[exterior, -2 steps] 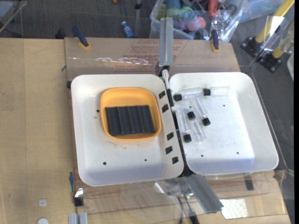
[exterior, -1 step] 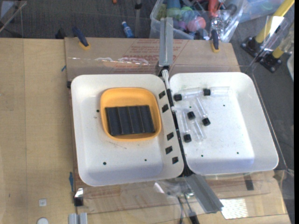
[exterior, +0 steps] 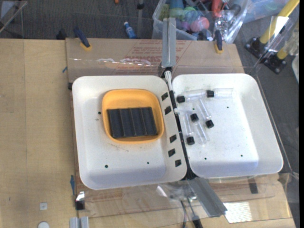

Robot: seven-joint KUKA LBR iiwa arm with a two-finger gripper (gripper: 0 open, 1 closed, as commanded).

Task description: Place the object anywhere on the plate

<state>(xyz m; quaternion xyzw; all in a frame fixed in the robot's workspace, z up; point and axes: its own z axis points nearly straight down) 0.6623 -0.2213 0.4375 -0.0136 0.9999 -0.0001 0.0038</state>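
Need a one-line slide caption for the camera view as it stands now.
Orange square plate holding a black ridged block in the left white bin; clear black-capped plastic tubes scattered in the right white bin.

two shallow white bins side by side on a wooden counter [exterior: 28, 103], meeting along a dark centre seam. in the left bin [exterior: 85, 170], an orange plate [exterior: 130, 98] with rounded corners, carrying a dark ribbed block [exterior: 132, 122] that lies flat across its near half. in the right bin [exterior: 247, 141], a loose cluster of clear tubes with black caps [exterior: 197, 115] toward its left side, close to the seam, some crossing one another; exact count hard to tell. beyond the bins, a taped cardboard sheet [exterior: 123, 53], and farther back a clear container of colourful odds and ends [exterior: 199, 8] on the dark floor.
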